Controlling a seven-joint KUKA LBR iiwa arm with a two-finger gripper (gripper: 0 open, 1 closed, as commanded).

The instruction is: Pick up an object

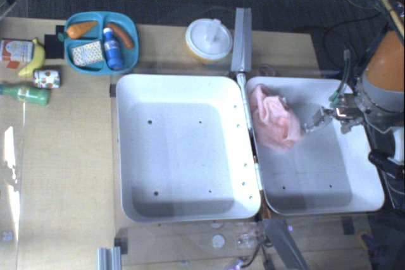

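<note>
Your pincer [311, 124] hangs low inside the right bin [329, 196], just beside the pink cloth [274, 120]; whether its tips stand apart or together you cannot tell, and nothing shows between them. You see the cloth lying crumpled against that bin's left wall; the left bin [183, 148] sits alongside, and on the surface [57, 167] beyond stand a blue tray [101, 41] and a white lidded cup [209, 39].

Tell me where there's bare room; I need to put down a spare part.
The left bin has a bare floor, wall to wall. In the right bin, the near half lies bare below the pink cloth and gripper. The bench's far-left corner is crowded around the blue tray.
</note>
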